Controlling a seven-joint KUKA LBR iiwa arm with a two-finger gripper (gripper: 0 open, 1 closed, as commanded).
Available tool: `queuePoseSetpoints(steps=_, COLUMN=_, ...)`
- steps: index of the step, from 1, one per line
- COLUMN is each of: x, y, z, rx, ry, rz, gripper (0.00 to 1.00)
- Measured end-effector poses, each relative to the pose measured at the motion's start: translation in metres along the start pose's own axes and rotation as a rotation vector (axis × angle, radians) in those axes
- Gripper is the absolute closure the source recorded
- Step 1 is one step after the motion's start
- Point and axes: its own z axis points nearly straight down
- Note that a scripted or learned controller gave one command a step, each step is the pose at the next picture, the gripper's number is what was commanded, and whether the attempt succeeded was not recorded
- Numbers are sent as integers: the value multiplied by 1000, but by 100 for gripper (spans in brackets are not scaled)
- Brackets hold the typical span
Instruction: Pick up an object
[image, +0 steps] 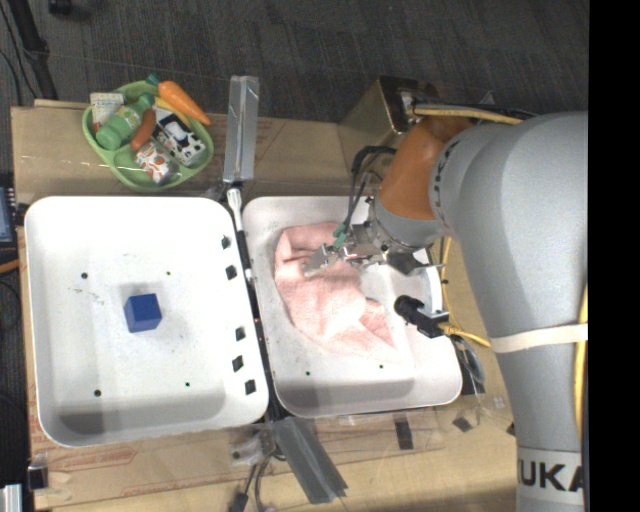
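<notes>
A crumpled pink cloth (325, 295) lies in the right bin (340, 385), covering much of its middle. My gripper (322, 260) is low over the cloth's upper part, its metal fingers pointing left and touching or nearly touching the fabric. I cannot make out whether any cloth is pinched between them. A blue cube (143, 311) sits alone in the left bin (120, 400), far from the gripper.
A green bowl (112, 163) of toy food, with an orange carrot on top, stands behind the left bin. A grey divider bar (240, 130) runs between the bins. The arm's bulk covers the right bin's right side.
</notes>
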Motion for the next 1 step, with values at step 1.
queuePoseSetpoints(steps=1, x=-39, y=36, z=-7, rx=-2, ry=-1, rz=-43, gripper=0)
